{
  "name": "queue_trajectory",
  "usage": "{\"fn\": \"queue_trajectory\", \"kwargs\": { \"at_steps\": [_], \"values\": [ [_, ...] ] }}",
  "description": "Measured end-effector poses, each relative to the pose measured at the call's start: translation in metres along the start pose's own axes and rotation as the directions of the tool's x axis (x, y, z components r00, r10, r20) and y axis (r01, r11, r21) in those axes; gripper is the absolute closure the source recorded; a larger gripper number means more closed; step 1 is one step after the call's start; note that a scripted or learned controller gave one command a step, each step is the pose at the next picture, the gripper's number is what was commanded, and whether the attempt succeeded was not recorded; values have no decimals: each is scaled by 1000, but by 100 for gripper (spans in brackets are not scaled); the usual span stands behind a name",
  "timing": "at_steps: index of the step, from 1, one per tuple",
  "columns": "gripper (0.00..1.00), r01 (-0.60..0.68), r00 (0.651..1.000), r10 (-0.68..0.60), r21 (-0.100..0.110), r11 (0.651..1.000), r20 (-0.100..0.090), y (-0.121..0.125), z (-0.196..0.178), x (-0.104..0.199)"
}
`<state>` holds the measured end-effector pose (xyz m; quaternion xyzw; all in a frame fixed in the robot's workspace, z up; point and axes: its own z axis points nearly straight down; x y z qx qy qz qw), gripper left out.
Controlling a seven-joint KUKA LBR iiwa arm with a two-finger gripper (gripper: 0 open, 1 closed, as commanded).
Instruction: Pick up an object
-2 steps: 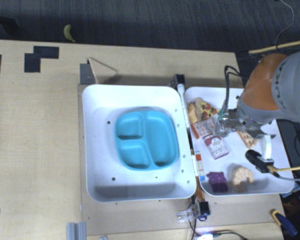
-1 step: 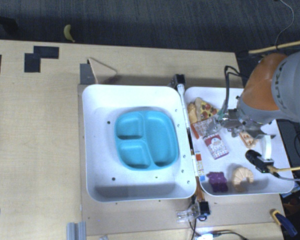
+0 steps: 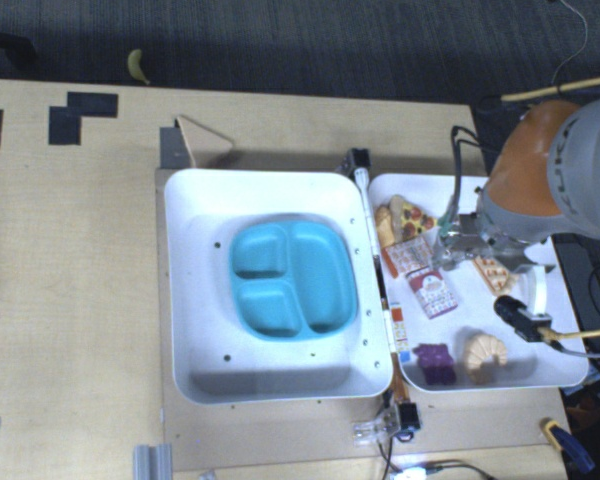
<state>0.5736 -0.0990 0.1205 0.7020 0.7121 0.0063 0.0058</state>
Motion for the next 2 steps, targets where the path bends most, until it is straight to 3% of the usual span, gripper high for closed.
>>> {"fn": "queue_trajectory", "kwargs": {
  "at_steps": [1,2],
  "values": [
    [0,0,1000,0,0,1000,0,0,0,0],
    [0,-12,1000,12,8,1000,2,-43,32,7]
  ]
}}
